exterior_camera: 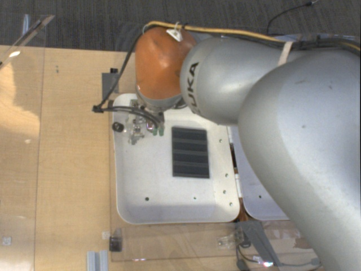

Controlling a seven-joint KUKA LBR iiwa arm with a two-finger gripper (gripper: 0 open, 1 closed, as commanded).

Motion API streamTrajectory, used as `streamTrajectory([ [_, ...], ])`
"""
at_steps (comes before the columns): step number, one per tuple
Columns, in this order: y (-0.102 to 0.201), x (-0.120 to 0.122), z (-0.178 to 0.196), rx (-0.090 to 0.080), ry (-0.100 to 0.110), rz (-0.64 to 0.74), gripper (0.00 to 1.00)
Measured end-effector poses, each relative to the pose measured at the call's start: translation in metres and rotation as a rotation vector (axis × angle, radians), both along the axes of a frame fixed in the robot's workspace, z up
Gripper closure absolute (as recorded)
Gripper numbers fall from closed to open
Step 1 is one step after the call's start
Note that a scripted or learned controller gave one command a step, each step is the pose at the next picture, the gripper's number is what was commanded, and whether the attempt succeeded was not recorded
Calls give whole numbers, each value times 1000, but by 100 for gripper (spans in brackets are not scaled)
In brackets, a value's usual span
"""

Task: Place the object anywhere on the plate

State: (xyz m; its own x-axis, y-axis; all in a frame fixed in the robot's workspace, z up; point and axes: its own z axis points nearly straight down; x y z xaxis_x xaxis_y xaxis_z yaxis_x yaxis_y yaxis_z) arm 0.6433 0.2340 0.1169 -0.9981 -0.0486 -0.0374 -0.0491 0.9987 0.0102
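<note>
A dark, ribbed rectangular plate lies flat in the left white bin, right of its middle. My gripper hangs over the bin's far left corner, just left of the plate's top edge, under the orange wrist band. A small green piece shows at the gripper's right side; I cannot tell whether it is part of the tool or a held thing. The wrist hides the bin's back edge.
The grey arm covers most of the right bin, leaving a corner visible. Bare wooden bench lies to the left. Small clamps and brackets sit along the front edge.
</note>
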Motion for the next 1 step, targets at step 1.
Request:
streamTrajectory([
  [1, 1, -88, 10, -11, 24, 115, 100],
])
